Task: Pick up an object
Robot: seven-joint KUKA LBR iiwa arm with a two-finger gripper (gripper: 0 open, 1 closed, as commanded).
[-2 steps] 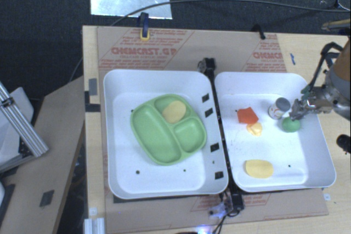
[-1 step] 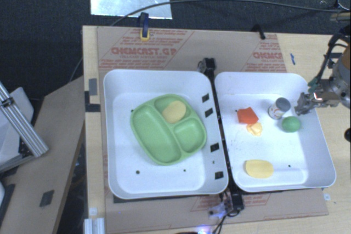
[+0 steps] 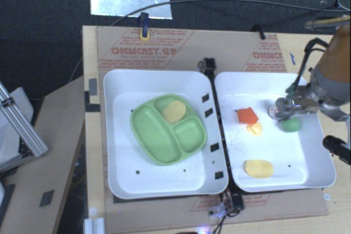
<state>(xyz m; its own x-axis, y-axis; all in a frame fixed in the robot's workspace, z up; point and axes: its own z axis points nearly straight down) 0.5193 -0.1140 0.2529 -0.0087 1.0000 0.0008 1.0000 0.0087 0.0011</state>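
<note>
The right bin (image 3: pixel 307 172) holds an orange-red block (image 3: pixel 247 115), a small yellow piece (image 3: pixel 254 129) just below it, a yellow oval object (image 3: pixel 258 168) near the front, and a green round object (image 3: pixel 291 125) toward the right side. My gripper (image 3: pixel 283 110) hangs low over the right bin, right beside the green object's upper left. The arm comes in from the right edge above it.
The left bin (image 3: pixel 120 172) carries a green divided plate (image 3: pixel 164 131) with a yellow food piece (image 3: pixel 175 112) in its top compartment. A black divider with clips (image 3: pixel 216 134) runs between the bins. A blue clamp (image 3: pixel 144 24) sits at the bench's back edge.
</note>
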